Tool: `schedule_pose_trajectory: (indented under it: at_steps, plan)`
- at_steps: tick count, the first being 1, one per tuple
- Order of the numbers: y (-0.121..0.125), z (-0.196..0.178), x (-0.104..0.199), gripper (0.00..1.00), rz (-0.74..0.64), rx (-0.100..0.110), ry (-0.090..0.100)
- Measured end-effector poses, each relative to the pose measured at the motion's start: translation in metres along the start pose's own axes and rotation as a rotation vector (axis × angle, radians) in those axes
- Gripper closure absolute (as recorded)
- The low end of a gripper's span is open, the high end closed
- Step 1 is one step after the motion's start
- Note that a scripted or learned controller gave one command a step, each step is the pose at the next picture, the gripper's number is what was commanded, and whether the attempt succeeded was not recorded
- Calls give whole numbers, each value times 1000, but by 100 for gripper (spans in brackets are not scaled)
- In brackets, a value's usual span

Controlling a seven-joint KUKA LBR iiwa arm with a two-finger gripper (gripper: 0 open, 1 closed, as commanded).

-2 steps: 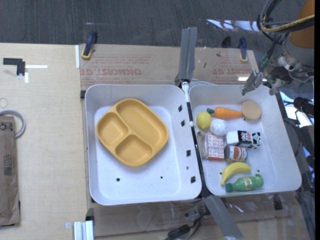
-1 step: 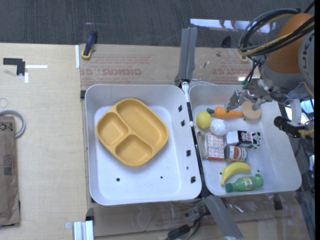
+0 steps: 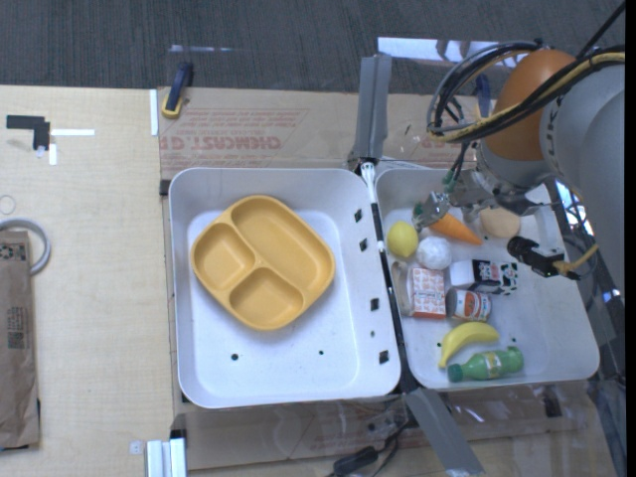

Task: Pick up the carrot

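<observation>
The orange carrot (image 3: 456, 230) lies in the right bin (image 3: 556, 361) near its back, thick end to the right and tip pointing left. My gripper (image 3: 444, 207) hangs right over it at the carrot's upper left edge, touching or almost touching it. The grey arm with its orange band reaches in from the upper right and hides the bin's back corner.
Close around the carrot are a lemon (image 3: 401, 238), a white ball (image 3: 433, 252), a beige lump (image 3: 500, 224) and a black-and-white pack (image 3: 494, 273). Nearer the front lie a red box (image 3: 428, 292), a can (image 3: 470, 304), a banana (image 3: 467, 337) and a green bottle (image 3: 485, 364). A yellow divided plate (image 3: 262, 260) sits in the left bin (image 3: 278, 376).
</observation>
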State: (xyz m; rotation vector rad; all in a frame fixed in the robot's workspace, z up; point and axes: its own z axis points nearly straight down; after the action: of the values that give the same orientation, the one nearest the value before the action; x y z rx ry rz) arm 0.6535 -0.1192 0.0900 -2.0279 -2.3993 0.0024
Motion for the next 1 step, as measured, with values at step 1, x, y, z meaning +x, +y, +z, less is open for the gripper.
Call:
schedule_pose_trajectory:
  at_steps: [1]
  plan:
    - [0,-6,-1,100,2,2,0]
